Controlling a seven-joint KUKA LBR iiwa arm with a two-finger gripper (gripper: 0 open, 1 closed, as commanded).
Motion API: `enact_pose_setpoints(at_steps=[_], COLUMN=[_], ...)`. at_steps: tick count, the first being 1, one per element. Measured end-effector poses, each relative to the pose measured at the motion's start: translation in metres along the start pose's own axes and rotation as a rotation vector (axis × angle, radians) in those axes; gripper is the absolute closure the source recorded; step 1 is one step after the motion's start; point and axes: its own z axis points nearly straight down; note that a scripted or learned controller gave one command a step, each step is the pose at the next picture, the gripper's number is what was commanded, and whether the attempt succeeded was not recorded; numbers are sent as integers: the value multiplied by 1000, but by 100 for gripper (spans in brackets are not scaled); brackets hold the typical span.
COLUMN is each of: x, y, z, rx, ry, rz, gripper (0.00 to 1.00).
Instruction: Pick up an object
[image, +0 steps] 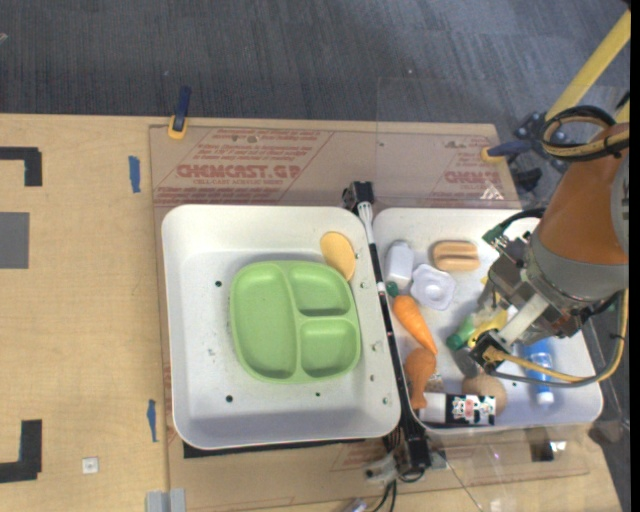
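My gripper (497, 312) hangs low over the middle of the right bin (585, 405), under the grey and orange arm that comes in from the right. Just left of it lies a small green piece (462, 333). An orange carrot (413, 322) lies along the bin's left side, with a brownish piece (418, 370) below it. A hot dog bun (455, 255), a white bottle (400, 263) and a white cup (434, 287) lie toward the back. A tan rounded thing (487, 388), a black and white patterned item (462, 408) and a blue item (541, 362) lie near the front.
The left bin (190, 300) holds a green divided plate (294, 320). A yellow rounded thing (340, 253) rests at its back right, by the black divider (372, 270) between the bins. Brown cardboard and the wooden bench surround both bins.
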Motion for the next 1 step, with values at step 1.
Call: enact_pose_setpoints(at_steps=[1], x=[6], y=[53], z=[-69], rx=[-3], ry=[3], rz=[133], gripper=[100])
